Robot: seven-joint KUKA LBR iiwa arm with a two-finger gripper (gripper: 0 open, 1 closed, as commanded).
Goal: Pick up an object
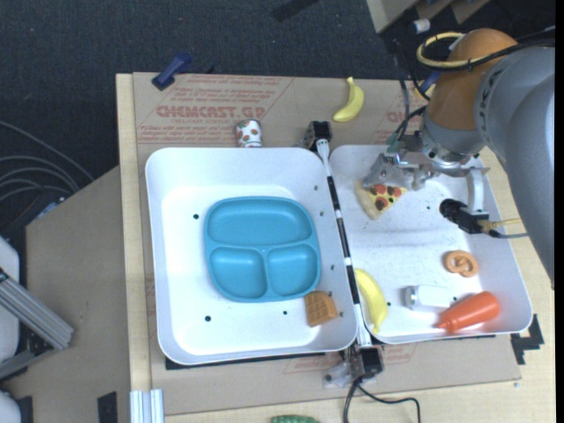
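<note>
Hovering jaws just above pizza slice, right bin.

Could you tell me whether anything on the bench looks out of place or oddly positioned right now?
Yes. A yellow banana and a small spotted object lie on the board behind the bins. A second banana rests against the divider at the right bin's left edge. The gripper hovers over the pizza slice.

Dark carpet floor, brown board bench, grey cables
</note>
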